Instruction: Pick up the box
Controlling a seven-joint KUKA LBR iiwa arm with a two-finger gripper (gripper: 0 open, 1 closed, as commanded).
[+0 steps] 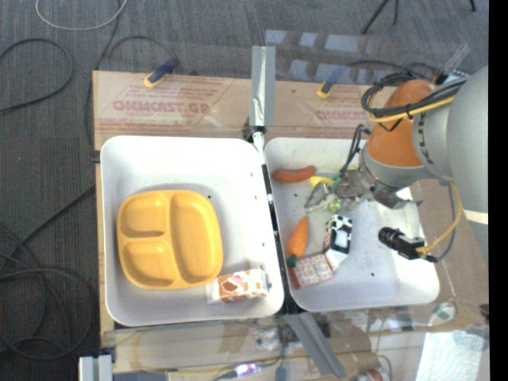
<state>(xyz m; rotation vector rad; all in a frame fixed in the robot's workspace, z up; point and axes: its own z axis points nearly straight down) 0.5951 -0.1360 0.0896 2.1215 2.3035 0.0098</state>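
Camera view from above shows the worktop (159, 105) with two white bins side by side. In the left bin (159, 153) lies a yellow plate (169, 237) with three compartments, and near the bin's lower right corner a small box (238, 286) with orange and white print lies on its side, close to the plate's lower edge but not clearly touching it. In the right bin (381, 288) there are a sausage (293, 174) near the upper left, a carrot (298, 236) standing at a slant beside the left wall, a flat red and white packet (312, 270) just below the carrot, and a small black and white toy (340, 232) to the right of the carrot. The grey arm (464, 141) with its orange band (397, 125) reaches in from the right, and the end effector (332, 194) is over the right bin, between the sausage and the toy, well apart from the box. Whether its fingers are spread or pressed together I cannot tell, because they are small and blurred against other things. A black cable plug (399, 240) hangs near the arm.
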